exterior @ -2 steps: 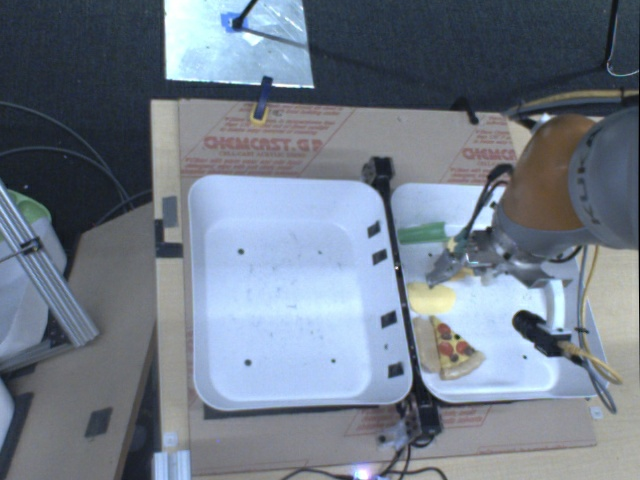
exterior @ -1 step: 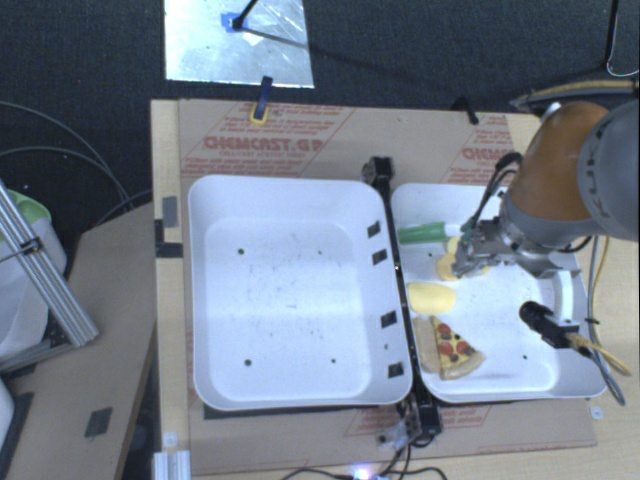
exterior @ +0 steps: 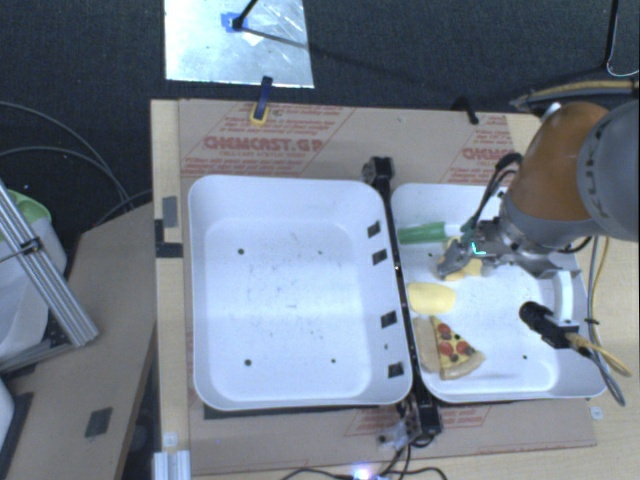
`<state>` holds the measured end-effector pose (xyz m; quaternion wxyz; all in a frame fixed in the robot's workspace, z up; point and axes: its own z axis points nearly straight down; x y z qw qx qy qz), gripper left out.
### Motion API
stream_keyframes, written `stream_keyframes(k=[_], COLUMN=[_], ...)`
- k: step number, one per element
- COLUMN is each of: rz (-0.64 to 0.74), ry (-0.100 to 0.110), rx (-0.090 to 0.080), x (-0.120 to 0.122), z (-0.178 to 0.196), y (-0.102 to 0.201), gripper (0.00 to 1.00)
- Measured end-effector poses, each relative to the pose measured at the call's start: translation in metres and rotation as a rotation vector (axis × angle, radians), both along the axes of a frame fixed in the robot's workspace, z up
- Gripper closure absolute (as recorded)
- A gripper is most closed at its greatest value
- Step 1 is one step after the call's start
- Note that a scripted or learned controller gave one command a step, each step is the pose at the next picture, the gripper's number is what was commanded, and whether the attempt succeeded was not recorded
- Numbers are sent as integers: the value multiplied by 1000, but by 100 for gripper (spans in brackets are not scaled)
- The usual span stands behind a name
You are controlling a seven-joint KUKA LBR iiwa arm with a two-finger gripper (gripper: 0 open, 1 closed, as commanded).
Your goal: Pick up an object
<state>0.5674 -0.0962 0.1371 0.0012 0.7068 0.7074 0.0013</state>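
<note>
Yellow piece (exterior: pixel 457 272) in the right-hand bin (exterior: pixel 505 303) lies just under the gripper (exterior: pixel 459 259), poised seemingly to grab it (claw apart or together: cannot tell)

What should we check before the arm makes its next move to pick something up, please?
1. Things to pick lie in the right bin, namely a pizza slice, a yellow piece and a green stick: ok.
2. Gripper is over that bin, low between the green stick and the yellow piece: ok.
3. Something already held: cannot tell.
4. Yellow piece and pizza slice lie well off the bin's wall: not ok, both lie close to it.
5. Yellow piece is apart from the pizza slice: cannot tell.
</note>
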Motion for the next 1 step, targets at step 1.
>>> stream_keyframes(k=[1], rz=[-1], ry=[6], rx=[1], x=[-5], z=[-50], y=[8], gripper=[0])
